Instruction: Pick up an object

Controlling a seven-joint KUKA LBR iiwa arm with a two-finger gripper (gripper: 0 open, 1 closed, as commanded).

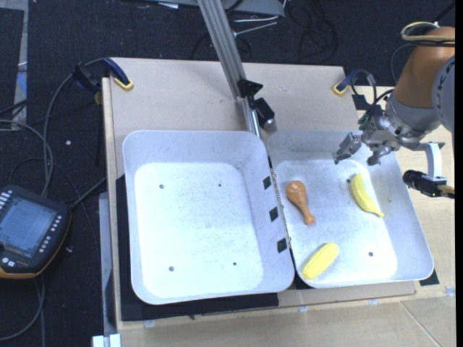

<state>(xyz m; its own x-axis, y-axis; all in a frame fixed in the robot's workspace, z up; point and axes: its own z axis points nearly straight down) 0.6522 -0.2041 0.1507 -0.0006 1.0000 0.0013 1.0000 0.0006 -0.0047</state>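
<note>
The right bin (pixel 405 226) holds three toy foods. A brown chicken drumstick (pixel 299 199) lies near its left wall. A yellow banana (pixel 365 195) rests toward the right side, and a yellow corn cob (pixel 320 260) lies near the front edge. My gripper (pixel 357 155) hovers over the bin's back right part, just above and behind the banana. Its two dark fingers are spread apart with nothing between them.
The left bin (pixel 137 157) sits beside the right one, sharing a middle rim with black clips (pixel 275 212). A slanted metal pole (pixel 228 45) rises from the back of that rim. Clamps (pixel 346 84) stand at the bench's back corners. A teach pendant (pixel 25 226) lies off the bench, left.
</note>
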